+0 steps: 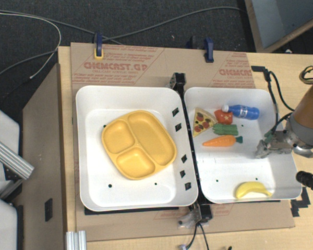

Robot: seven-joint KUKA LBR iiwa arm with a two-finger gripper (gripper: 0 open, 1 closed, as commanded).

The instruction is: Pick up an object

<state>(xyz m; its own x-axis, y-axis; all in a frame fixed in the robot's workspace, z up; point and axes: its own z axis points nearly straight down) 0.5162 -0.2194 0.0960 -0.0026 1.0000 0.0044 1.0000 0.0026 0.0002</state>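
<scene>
The right bin holds a pizza slice, a red toy piece, a blue bottle, an orange carrot with a green top and a yellow banana. My gripper hangs low at the bin's right side, right of the carrot and above the banana. Nothing shows between its fingers, and it touches none of the objects.
The left bin carries a yellow three-compartment plate. A black divider with clips runs between the bins. Cables trail along the right rim, and two clamps hold the cardboard at the back edge.
</scene>
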